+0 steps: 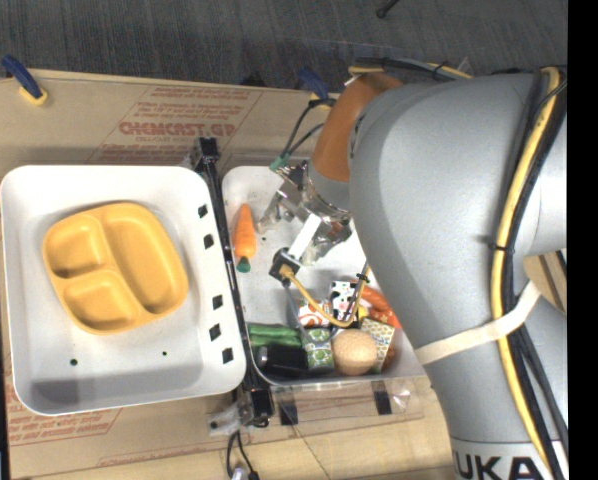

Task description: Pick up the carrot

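The carrot point(244, 234) lies lengthwise against the right bin's point(241, 183) left wall, green end nearest us. We see the gripper point(301, 240) just beside it, not grasping it; we cannot tell its state. The yellow tray point(114, 265) occupies the left bin point(19, 193).

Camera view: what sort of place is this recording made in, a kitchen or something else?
Probably a robot lab bench, not a kitchen: two white bins sit on a cardboard sheet held by blue clamps, and the carrot lies among toy foods.
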Tool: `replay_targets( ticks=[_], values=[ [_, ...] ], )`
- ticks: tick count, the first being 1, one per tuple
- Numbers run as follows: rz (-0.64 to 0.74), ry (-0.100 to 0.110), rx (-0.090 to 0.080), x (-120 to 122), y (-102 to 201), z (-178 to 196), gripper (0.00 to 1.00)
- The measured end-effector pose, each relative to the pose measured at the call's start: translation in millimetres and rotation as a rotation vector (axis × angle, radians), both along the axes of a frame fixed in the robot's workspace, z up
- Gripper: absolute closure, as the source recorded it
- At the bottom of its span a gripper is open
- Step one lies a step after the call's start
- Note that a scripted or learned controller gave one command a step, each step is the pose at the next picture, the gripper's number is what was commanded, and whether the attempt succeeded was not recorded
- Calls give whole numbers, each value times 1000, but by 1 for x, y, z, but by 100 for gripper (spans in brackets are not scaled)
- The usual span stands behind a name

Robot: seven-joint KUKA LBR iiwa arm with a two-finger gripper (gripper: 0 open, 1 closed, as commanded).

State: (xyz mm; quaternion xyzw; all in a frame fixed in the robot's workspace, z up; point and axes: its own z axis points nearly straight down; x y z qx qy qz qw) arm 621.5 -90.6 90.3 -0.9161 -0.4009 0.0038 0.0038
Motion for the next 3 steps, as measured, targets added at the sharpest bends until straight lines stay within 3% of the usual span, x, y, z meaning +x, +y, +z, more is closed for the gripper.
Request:
replay_targets(
  ticks=[1, 2, 3],
  values=[
    [-199, -6, -3, 10, -8, 1, 0],
    [-151, -8, -3, 24, 0, 2, 0],
    [-241, -1, -4, -45, -4, 0, 0]
  ],
)
